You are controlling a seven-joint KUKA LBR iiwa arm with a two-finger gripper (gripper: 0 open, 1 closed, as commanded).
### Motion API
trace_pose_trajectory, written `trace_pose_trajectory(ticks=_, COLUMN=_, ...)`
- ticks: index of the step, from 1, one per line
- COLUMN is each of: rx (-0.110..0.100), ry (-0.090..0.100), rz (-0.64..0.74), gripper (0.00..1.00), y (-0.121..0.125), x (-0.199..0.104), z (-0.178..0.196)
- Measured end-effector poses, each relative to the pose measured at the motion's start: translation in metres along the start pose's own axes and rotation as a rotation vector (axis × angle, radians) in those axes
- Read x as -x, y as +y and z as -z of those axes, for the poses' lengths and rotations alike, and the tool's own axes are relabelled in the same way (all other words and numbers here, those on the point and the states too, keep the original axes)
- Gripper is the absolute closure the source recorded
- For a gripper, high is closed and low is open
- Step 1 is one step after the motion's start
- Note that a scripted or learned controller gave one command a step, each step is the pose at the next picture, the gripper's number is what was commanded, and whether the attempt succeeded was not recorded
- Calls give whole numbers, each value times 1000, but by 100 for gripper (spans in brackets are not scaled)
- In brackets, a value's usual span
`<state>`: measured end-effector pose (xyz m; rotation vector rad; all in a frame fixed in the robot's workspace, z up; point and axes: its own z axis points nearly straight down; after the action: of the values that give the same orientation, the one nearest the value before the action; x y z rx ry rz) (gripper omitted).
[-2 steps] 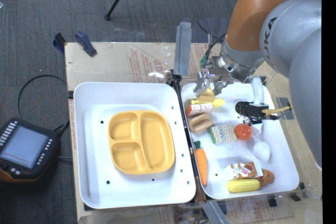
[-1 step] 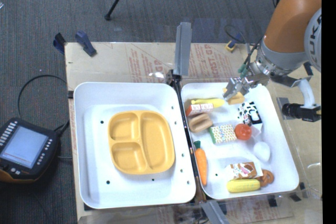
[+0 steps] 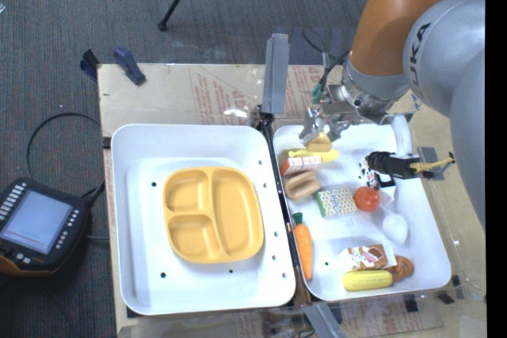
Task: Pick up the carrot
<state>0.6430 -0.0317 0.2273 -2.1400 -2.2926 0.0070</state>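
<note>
The carrot [image 3: 304, 251] is orange with a green top. It lies lengthwise against the left wall of the right bin [image 3: 432, 229], in its near half. My gripper [image 3: 320, 125] hangs over the far left corner of that bin, well behind the carrot and apart from it. A small tan block [image 3: 319, 143] sits directly under the gripper's tip; whether it is held is unclear.
The right bin is crowded: a yellow banana [image 3: 314, 157], a hot dog bun [image 3: 302, 184], a green-edged box [image 3: 337, 202], a red tomato [image 3: 366, 199], a white egg [image 3: 394, 228], a corn cob [image 3: 367, 279] and a small carton [image 3: 368, 256]. A yellow divided plate [image 3: 214, 214] lies in the left bin [image 3: 135, 170].
</note>
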Motion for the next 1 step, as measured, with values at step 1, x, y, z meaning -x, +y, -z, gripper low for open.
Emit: trace_pose_trajectory(ticks=1, rx=7, ry=-3, rz=750, gripper=100, y=2, x=-8, z=37)
